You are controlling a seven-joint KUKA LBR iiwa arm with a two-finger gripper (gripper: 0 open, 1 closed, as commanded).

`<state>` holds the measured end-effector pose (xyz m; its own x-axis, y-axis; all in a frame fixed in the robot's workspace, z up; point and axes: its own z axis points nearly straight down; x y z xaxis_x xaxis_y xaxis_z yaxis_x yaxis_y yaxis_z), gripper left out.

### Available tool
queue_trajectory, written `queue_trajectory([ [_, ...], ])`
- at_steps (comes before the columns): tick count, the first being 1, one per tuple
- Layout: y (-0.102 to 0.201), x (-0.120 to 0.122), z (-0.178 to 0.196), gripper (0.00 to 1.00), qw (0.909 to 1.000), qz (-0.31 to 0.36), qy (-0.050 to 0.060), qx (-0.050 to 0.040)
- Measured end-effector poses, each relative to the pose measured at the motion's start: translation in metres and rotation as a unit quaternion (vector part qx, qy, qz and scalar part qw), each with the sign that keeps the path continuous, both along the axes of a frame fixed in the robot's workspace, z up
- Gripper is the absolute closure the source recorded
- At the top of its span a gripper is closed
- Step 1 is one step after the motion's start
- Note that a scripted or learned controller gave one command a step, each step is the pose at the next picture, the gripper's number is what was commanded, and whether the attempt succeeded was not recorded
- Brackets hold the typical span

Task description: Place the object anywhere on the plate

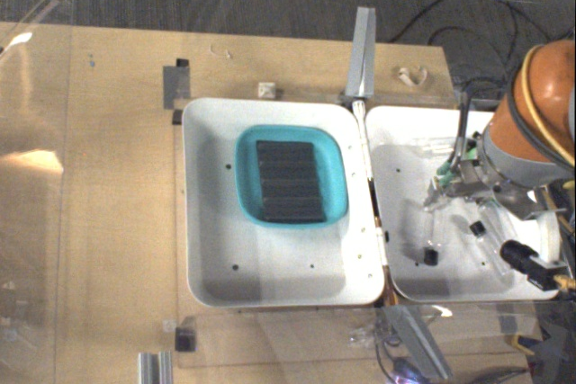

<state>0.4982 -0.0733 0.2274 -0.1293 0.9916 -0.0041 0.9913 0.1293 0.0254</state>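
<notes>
A teal square plate [246, 165] lies in the left bin [209, 220], with a dark ridged slab [289, 182] covering its middle. A small black block [430, 257] rests on the floor of the right bin [405, 283], near its front. My gripper [439, 196] hangs over the middle of the right bin, up and to the right of the block and apart from it. A second small dark piece [477, 228] shows just below the wrist. Nothing is visible in the gripper.
A grey metal post [363, 54] stands at the back, above the seam between the two bins. The arm's orange band [551, 94] and grey wrist cover the right bin's right side. Bare wooden bench [90, 193] spreads to the left.
</notes>
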Motion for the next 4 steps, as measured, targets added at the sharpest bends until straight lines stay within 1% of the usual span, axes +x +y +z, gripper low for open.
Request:
queue_trajectory([
  [1, 0.000, 0.000, 0.000, 0.00, 1.0000, 0.000, 0.000, 0.0000],
  [2, 0.001, 0.002, 0.011, 1.00, 1.0000, 0.003, -0.003, -0.0002],
  [3, 0.001, 0.002, 0.011, 0.00, 1.0000, 0.003, -0.002, -0.0002],
  [4, 0.002, 0.005, 0.021, 1.00, 1.0000, 0.007, -0.005, -0.0005],
])
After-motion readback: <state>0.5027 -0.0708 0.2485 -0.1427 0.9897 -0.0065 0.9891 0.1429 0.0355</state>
